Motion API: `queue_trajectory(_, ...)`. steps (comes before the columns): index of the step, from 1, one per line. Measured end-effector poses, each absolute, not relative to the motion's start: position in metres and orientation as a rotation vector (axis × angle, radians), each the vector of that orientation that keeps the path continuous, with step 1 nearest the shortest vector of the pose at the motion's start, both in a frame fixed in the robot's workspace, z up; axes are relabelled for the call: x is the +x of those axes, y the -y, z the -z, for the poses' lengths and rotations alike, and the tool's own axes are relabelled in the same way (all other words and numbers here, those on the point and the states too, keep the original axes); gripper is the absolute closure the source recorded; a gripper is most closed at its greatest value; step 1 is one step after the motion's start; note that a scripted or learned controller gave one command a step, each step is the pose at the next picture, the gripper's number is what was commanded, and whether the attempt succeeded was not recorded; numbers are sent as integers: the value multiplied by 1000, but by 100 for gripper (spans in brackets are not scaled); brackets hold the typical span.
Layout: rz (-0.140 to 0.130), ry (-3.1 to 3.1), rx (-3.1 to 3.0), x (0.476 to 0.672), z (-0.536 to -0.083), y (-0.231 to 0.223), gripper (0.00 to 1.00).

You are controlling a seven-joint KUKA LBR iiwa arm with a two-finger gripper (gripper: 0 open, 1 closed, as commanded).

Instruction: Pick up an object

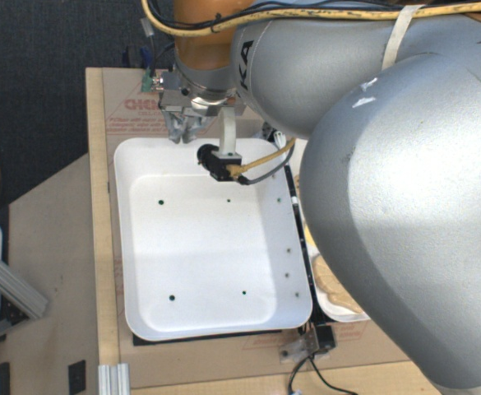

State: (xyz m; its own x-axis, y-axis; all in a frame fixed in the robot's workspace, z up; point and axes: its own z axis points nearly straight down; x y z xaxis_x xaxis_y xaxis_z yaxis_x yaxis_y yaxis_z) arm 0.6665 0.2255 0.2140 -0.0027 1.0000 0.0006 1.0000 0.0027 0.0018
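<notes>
Brown cardboard covers the bench [100,220], with dark carpet-like flooring beyond it toward ten o'clock, and the left white bin [203,245] sits on it with its floor showing only a few small dark dots. At the bin's twelve o'clock rim the gripper [182,130] hangs below the orange band [211,11], its metal tips close together with nothing visible between them, just beside a black fitting with a yellow cable [224,164]. No loose object to pick can be made out, since the grey arm [388,163] fills three o'clock and hides nearly all of the right bin [339,299].
</notes>
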Motion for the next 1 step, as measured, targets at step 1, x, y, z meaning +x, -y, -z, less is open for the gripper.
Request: queue_trajectory(1,-6,-2222,2219,667,-230,-225,100)
